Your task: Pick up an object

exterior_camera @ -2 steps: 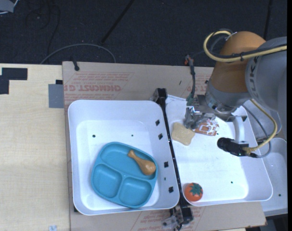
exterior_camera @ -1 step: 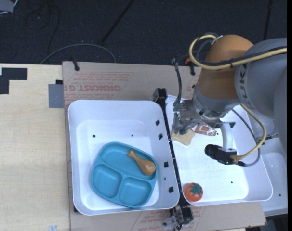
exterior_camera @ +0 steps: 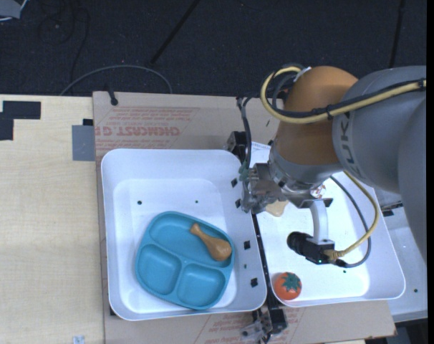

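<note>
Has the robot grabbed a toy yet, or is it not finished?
Not finished, as far as I can see. Nothing looks lifted: the drumstick lies on the blue tray in the left bin, and the orange toy sits in the right bin. The pincer is low over the divider between the bins, with something pale beside it. Grabbing and lifting is left.
</note>
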Controlling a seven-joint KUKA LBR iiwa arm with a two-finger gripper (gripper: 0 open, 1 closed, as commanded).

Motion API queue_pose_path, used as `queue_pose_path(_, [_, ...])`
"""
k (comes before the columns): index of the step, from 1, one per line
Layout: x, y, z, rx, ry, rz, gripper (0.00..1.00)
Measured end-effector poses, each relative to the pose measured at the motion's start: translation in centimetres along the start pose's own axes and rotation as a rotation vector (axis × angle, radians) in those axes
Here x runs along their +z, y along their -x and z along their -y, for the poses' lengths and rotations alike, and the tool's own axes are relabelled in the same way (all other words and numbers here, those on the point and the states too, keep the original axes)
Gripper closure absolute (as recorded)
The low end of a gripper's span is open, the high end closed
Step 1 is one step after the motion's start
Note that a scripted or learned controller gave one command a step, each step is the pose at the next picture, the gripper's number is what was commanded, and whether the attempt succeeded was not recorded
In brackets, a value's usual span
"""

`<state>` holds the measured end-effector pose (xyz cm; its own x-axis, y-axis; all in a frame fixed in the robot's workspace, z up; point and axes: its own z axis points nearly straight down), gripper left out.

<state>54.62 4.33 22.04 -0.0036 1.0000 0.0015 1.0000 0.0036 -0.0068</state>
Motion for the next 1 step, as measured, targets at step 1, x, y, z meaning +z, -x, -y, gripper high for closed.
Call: queue_pose_path(1, [0.83,-5.15,1.78,-0.001,0.000,0.000,1.00])
